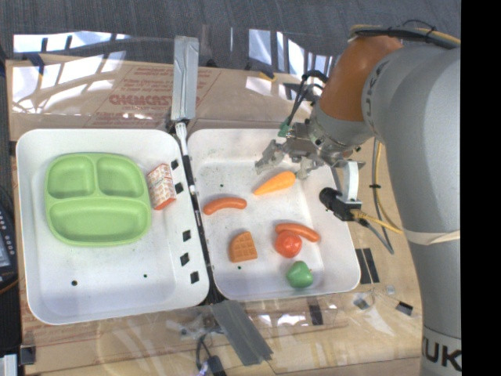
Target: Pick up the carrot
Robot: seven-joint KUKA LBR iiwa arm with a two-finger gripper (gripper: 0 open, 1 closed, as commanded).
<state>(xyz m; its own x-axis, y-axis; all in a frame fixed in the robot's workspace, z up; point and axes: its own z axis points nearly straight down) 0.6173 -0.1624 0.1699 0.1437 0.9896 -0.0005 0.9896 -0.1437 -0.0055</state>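
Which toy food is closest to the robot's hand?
The carrot, orange and pointed, lies right under the gripper. The sausages, tomato, waffle and green pepper lie farther away.

Count: 2 white bins, left [31,210] and right [235,143]. 1 green divided plate [98,198], 1 can [161,186], 1 carrot [275,183], 2 sausages [225,205] [298,231], 1 waffle [243,247], 1 tomato [288,245], 1 green pepper [299,274].

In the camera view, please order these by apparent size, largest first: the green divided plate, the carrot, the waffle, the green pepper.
1. green divided plate, by far the largest
2. carrot
3. waffle and green pepper: they look about alike, so I do not rank them.
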